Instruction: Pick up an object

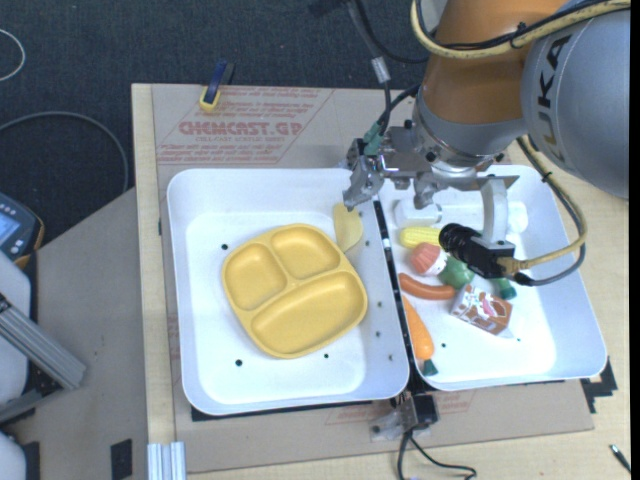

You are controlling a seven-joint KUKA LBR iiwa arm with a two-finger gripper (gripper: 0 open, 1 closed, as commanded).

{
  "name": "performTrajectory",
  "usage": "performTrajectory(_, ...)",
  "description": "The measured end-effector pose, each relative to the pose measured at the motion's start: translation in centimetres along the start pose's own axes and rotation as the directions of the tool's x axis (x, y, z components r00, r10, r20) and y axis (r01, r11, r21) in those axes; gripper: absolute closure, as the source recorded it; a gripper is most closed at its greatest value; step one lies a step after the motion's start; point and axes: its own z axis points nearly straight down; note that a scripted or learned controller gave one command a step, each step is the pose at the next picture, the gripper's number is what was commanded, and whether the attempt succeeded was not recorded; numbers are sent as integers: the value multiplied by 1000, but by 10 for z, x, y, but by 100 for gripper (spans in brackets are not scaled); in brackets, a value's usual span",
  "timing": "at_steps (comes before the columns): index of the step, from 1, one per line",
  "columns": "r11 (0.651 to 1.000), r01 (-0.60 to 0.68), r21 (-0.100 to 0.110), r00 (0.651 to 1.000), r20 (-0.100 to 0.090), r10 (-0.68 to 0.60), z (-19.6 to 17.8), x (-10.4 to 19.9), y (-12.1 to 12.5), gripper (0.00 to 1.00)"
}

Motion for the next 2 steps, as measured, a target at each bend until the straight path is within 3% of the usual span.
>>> performTrajectory(1, 1000, -16, 11, 1000, 7, 16, -3, -10, -1, 100)
performTrajectory(2, 1000, -18, 21, 1000, 8, 17, 65, -3, 13, 100)
